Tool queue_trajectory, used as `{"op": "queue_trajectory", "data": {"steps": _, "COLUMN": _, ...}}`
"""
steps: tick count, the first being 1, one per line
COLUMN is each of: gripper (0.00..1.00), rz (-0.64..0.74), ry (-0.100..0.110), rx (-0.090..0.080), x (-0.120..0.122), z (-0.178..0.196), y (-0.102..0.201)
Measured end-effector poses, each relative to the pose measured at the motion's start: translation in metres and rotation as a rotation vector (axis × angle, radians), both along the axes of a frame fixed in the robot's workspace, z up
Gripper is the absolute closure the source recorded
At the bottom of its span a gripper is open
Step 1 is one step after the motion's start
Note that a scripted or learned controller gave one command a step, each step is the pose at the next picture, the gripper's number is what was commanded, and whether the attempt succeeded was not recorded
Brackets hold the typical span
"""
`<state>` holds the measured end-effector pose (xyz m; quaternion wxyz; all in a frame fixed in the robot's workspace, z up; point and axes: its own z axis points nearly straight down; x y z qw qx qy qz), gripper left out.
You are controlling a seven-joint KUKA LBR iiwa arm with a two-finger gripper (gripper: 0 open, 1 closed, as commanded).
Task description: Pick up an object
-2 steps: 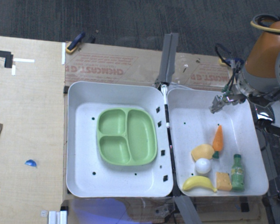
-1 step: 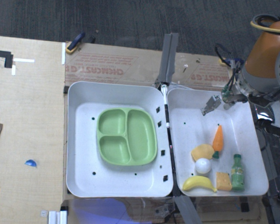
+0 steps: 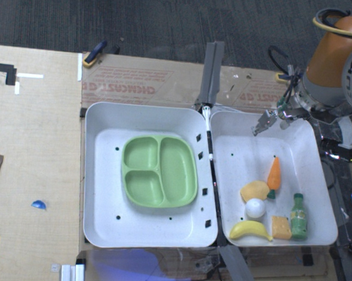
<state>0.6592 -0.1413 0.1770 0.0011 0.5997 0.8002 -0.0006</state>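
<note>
From the overhead camera I saw two white bins side by side on the bench. The left bin [image 3: 95,179] held a green divided plate [image 3: 160,170], lying flat near its middle with three compartments facing up. The right bin [image 3: 234,171] held the pickable items, all clustered in its near right part: an orange carrot [image 3: 274,173] lying lengthwise, a yellow-orange rounded piece [image 3: 255,190] just left of it, a white ball [image 3: 255,208] touching that piece from below, a banana [image 3: 249,231] along the near wall, an orange block [image 3: 281,228] just right of the banana, and a green bottle [image 3: 298,217] lying beside the block. The arm [image 3: 335,55] came in from the right, its orange band visible above the wrist. The gripper [image 3: 265,123] hung over the far right corner of the right bin, well apart from the cluster, with nothing between its fingers that I could make out. I could not tell whether the claw was spread or closed; it was too small and dark against the bin. A small blue object [image 3: 38,205] lay on the wooden bench left of the bins.
</note>
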Motion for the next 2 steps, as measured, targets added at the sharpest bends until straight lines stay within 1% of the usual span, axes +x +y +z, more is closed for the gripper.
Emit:
{"op": "queue_trajectory", "data": {"steps": 1, "gripper": 0.0, "rz": 0.004, "ry": 0.001, "rx": 0.001, "x": -0.0715, "z": -0.0852, "y": -0.0319}}
{"op": "queue_trajectory", "data": {"steps": 2, "gripper": 1.0, "rz": 0.001, "ry": 0.0, "rx": 0.0, "x": -0.0715, "z": -0.0761, "y": -0.0333}}
